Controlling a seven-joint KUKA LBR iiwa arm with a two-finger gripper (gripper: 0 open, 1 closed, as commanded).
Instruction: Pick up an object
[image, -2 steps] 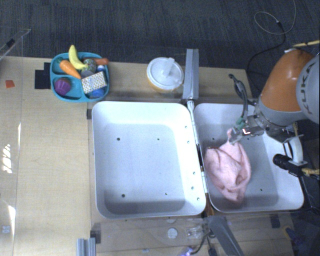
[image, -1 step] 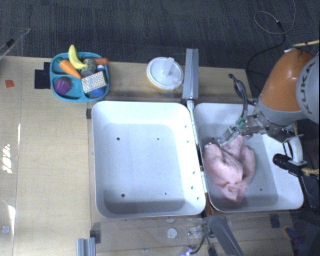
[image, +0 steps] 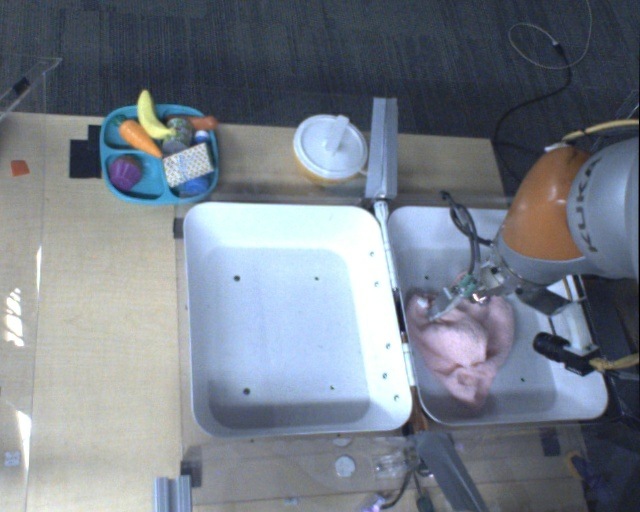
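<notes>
A crumpled pink cloth-like object (image: 460, 345) lies in the right white bin (image: 430, 235), towards its left and front. My gripper (image: 468, 292) comes down from the grey and orange arm (image: 560, 215) at the right. It sits at the pink object's upper edge, touching it or just above it. The arm's bulk hides the bin's right side.
The left white bin (image: 285, 315) stands beside the right one, with a metal post (image: 381, 150) behind the seam. On the bench behind are a white lidded tub (image: 330, 148) and a blue tray (image: 158, 152) of toy food at the far left.
</notes>
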